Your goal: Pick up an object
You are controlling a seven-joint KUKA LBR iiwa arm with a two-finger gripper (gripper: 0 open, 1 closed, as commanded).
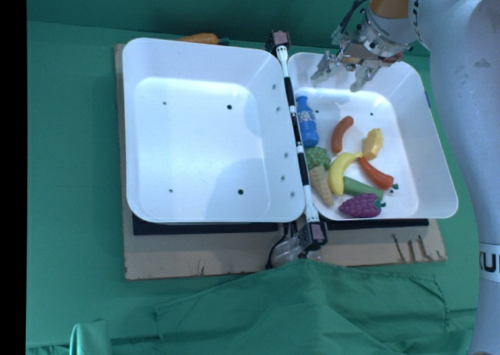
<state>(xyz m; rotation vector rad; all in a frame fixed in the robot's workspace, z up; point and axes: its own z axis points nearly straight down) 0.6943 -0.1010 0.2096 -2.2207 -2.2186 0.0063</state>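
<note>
Hovering over the far edge of the right bin (437, 189), the tool (349, 72) hangs released, fingers spread, with nothing between them. Candidate objects lie well apart from it, clustered toward the bin's near-left corner: a blue bottle (306, 120) against the dividing wall, a sausage (341, 134), a yellow pepper (373, 143), a banana (341, 171), a carrot (375, 173), a corn cob (321, 184), broccoli (316, 157) and purple grapes (361, 206). Risk noted: the items crowd and touch, so a descent may strike two at once or nudge the target aside; the bottle, hard against the wall, leaves little finger clearance. A green item beneath the banana is partly covered and unidentifiable. An orange object (198, 37) behind the left bin (156, 60) is largely hidden.
</note>
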